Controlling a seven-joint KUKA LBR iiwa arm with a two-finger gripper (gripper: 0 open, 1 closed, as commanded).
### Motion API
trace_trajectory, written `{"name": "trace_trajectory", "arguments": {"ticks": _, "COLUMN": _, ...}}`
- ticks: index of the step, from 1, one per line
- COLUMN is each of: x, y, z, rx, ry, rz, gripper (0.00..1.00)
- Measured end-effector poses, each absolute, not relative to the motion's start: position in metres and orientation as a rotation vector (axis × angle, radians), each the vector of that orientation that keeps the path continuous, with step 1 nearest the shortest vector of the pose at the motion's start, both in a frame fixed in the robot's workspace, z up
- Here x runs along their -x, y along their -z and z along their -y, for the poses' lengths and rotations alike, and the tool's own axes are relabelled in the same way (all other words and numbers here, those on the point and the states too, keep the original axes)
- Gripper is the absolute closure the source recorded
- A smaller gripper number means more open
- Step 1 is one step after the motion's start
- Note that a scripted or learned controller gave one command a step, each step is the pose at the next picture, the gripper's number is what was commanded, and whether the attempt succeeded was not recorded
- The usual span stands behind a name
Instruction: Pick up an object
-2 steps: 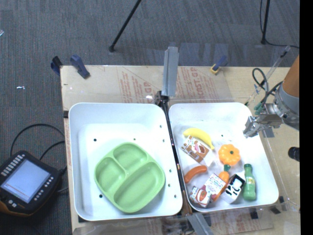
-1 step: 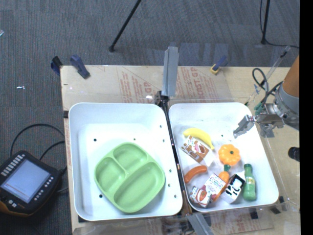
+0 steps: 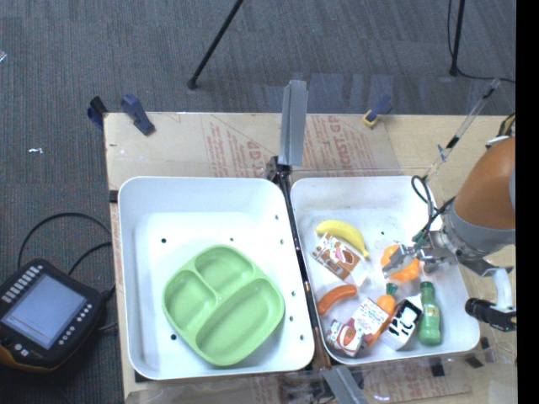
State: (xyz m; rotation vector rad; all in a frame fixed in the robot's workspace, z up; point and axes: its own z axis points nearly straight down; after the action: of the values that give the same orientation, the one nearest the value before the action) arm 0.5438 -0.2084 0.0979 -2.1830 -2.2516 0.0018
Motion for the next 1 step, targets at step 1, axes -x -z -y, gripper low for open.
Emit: {"name": "trace_trajectory", "arguments": {"ticks": 1, "x": -0.543, "y": -0.1069, "z": 0.2104, "rx": 2.19, "ry": -0.001, "rz": 2.243, "gripper": 1.0}}
